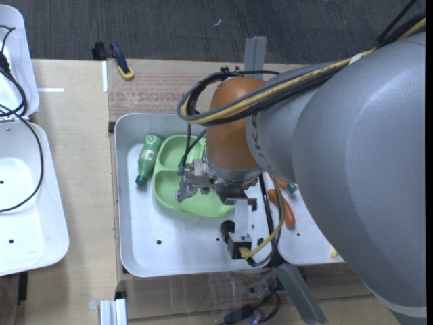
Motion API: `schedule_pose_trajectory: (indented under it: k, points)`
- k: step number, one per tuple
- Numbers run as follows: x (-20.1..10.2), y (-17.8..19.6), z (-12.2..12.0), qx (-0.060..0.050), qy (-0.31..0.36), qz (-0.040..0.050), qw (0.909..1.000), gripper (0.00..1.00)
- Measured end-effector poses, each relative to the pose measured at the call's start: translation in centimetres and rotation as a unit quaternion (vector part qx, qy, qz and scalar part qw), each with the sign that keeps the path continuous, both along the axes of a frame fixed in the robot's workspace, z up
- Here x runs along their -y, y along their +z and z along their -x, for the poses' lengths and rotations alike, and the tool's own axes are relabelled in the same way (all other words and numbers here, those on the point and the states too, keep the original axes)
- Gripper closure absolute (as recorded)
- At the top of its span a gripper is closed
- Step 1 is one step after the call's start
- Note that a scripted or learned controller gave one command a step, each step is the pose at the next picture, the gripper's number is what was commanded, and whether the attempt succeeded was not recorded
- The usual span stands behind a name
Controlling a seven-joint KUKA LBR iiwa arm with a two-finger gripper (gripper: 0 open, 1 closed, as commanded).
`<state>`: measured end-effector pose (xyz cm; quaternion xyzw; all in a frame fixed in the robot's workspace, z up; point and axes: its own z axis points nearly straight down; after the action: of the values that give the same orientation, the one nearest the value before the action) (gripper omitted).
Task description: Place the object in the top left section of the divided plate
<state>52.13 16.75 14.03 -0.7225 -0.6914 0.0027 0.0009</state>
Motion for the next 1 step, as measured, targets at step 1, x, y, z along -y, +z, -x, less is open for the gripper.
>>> schedule_pose_trajectory:
  k: [1]
  points:
    - [0.2,0.79,0.0,-0.002,-0.003,0.001,1.0,1.0]
